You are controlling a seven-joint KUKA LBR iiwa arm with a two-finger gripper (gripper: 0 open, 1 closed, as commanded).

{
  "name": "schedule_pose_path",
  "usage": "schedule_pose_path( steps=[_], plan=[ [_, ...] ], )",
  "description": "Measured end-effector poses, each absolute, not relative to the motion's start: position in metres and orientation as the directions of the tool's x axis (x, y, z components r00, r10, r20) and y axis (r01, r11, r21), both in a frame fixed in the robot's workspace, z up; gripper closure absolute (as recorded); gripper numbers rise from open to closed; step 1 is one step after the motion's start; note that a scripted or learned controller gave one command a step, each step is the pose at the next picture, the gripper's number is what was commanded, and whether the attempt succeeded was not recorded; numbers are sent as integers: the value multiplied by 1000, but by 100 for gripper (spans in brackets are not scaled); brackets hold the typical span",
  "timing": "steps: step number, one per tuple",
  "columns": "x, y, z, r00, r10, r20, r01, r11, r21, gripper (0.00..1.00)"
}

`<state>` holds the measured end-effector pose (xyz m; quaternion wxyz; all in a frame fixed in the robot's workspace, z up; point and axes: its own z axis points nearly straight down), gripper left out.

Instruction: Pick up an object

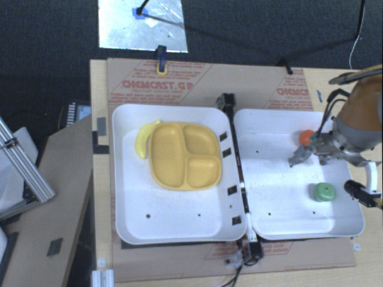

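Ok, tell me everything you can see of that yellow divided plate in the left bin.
The yellow divided plate is a rounded-square tray that looks like matte plastic, with three compartments: one long one on its left and two smaller ones on its right. It lies flat, right side up, turned slightly askew, in the upper middle of the left bin. A banana lies against its upper left edge, partly tucked under the rim or touching it; I cannot tell which. Its compartments hold nothing. The gripper is over the right bin, well away.

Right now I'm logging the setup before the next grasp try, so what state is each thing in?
Yellow plate: right way up, flat in the left bin.
Banana: lying against the plate's left edge.
Orange ball: in the right bin, beside the gripper.
Green piece: resting free in the right bin.
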<state>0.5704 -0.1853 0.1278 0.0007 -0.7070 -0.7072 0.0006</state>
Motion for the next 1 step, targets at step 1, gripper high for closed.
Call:
schedule_pose_path(
  steps=[1],
  plan=[
    [572, -185, 142, -1, 1000, -2, 1000, 1, 4, 100]
  ],
)
